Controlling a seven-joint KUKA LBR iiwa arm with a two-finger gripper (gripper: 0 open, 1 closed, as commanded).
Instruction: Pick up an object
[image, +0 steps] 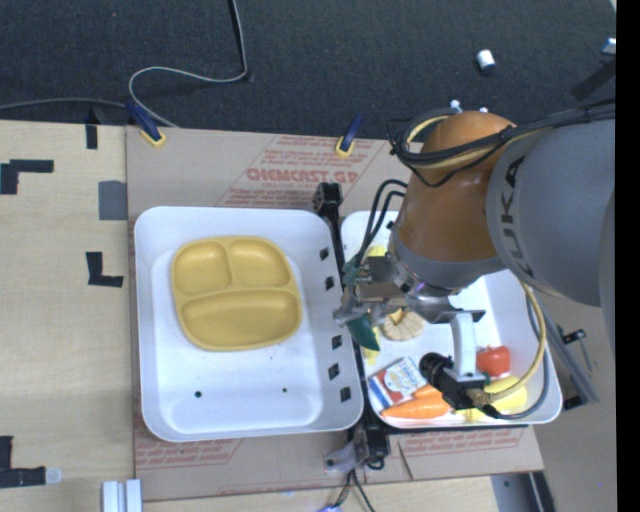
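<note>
My gripper (362, 312) hangs low over the left side of the right bin (520, 300), close to the divider between the bins. The arm's orange band and grey body cover much of that bin. Just below the gripper lie a dark green piece (366, 338) and a tan round item (402, 323). Farther down the bin are a small red and white packet (398, 380), an orange carrot (415, 407), a red item (494, 359) and a yellow item (508, 400).
The left bin (180, 400) holds a yellow divided plate (237, 291) in its upper half. Black clips (338, 340) line the divider. Cables run over the cardboard and dark floor behind the bins.
</note>
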